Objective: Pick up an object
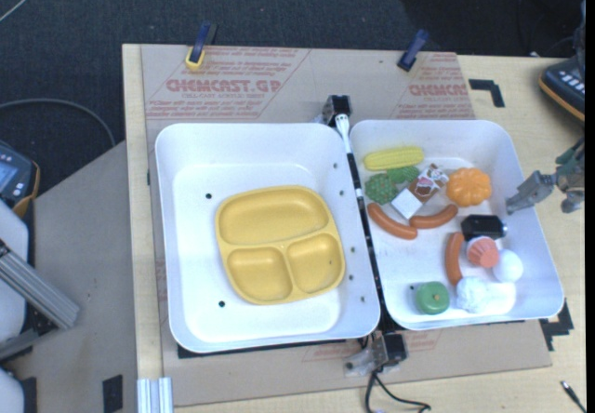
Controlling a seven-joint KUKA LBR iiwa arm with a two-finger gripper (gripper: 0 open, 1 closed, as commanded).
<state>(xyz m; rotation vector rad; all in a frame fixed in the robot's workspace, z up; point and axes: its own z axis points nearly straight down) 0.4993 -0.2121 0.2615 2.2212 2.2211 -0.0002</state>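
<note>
Cardboard [279, 86] reads "CHEMCAST GP"; whether gripper [535, 190] is wide or narrow: cannot tell.

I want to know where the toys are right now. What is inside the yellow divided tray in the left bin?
The yellow divided tray sits in the left bin; its three compartments show bare yellow. The bin floor under it is covered. The toy food lies in the right bin.

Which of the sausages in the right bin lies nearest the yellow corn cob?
The red sausage just below the green broccoli; the other two lie further right and lower.
</note>
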